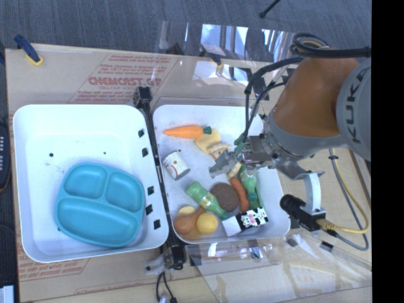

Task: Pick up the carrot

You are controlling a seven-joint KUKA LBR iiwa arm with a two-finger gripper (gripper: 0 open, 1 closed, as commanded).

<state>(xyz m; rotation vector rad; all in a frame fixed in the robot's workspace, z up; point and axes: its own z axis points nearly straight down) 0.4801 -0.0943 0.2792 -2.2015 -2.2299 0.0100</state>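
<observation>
Carrot (184, 131): orange with a green top, lying flat in the right bin (165, 169), up and to the left of the gripper (232, 163), apart from it. Gripper: low over the bin's middle clutter; whether its jaws are apart or together cannot be told. Just below the jaws: brown cookie (224, 196), green bottle (202, 195). Left bin (38, 125): blue divided plate (100, 202), well left of the jaws.
</observation>
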